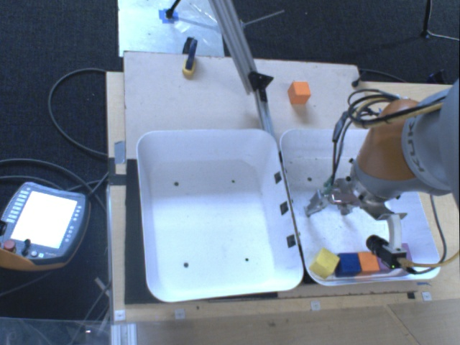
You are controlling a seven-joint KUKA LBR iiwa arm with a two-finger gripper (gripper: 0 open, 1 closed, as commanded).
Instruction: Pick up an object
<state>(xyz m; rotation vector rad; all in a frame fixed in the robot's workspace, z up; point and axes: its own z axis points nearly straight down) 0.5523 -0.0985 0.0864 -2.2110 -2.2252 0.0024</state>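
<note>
Blocks, yellow point(324, 262), blue point(348, 264) and orange point(369, 262), line the right bin's point(302, 149) near edge, so the gripper point(325, 202), fingers spread and holding nothing above mid-floor, would do well to centre on one block before closing.

Yellow block point(324, 262), blue block point(349, 264) and orange block point(369, 262) sit touching in a row along the right bin's point(302, 157) near wall.
</note>
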